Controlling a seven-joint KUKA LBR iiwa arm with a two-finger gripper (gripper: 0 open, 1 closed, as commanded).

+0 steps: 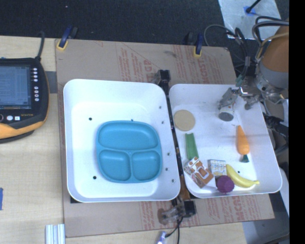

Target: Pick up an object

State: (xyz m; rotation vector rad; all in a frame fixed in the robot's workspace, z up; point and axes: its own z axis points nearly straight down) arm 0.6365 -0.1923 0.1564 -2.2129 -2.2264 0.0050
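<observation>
Claw (237, 99) apart and holding nothing, above right bin (203, 93) near bench's far right corner. Carrot (242, 141) just nearer: best to centre over it, align across its width, then descend.

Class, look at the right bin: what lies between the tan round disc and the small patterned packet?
In the camera view, the green stick lies between the disc and packet.

Carrot (242, 141), banana (241, 178), purple fruit (224, 183), green stick (192, 146) in right bin (208, 103).

The arm (274, 55) is cut off at the right; packet (217, 165) print is unreadable.
</observation>
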